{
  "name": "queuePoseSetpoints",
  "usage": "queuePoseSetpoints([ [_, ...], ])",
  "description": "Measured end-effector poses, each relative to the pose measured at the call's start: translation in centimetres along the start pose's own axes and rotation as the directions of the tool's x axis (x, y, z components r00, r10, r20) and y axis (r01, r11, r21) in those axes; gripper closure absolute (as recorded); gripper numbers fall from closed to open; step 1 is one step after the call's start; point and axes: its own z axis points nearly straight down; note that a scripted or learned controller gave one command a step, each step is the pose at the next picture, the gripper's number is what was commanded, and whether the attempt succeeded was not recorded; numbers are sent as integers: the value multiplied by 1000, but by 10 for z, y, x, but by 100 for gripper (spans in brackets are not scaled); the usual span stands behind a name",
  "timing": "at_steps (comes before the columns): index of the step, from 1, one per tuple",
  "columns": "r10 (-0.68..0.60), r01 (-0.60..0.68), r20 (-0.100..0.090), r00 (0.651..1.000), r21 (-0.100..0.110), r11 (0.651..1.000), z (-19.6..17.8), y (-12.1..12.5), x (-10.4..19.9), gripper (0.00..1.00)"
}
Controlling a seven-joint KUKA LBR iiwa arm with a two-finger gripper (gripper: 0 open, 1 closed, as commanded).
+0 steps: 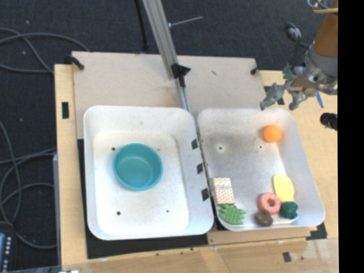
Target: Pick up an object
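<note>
Hovering at the frame's upper right with fingers spread and nothing between them, the gripper [282,98] has the orange ball [272,133] just below it.

Both white bins [142,115] look like matt plastic, speckled and scuffed grey. Teal bowl [137,166] smooth, slightly glossy plastic. Bench top [131,78] bare matt board, probably wood. Slanted rail [159,24] brushed metal. Orange ball [272,133] smooth.

A robotics lab: white bins [142,115], aluminium post [162,30], loose floor cables [23,44].
</note>
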Motion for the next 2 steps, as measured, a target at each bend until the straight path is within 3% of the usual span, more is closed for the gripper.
queuePoseSetpoints([
  [1, 0, 0, 2, 1000, 1, 1000, 0, 0, -1, 0],
  [2, 4, -4, 0, 1000, 6, 1000, 56, -11, 0, 0],
])
